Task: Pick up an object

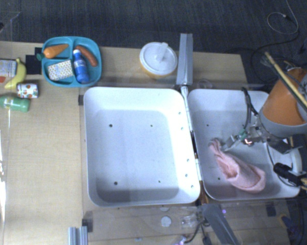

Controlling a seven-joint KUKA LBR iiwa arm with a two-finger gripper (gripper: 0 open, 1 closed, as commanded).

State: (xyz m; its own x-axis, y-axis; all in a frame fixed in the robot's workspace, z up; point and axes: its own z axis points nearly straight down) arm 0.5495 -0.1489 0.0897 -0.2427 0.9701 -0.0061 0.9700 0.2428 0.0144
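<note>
Pale wooden bench (41,152) against dark carpeted floor (143,9), cables (283,17) at right.

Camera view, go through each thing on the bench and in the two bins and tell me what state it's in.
Pink crumpled cloth: lying bunched in the right white bin.
Left white bin: upright, bare floor showing.
Gripper: low over the cloth's upper end.
Blue sectioned plastic tray: loaded with toy food.
White round lidded container: lid on.
Green bottle: on its side.

Blue divided tray (93,74) of toy food, white lidded cup (158,58), banana (18,74), green bottle (11,103), small can (27,90)
</note>
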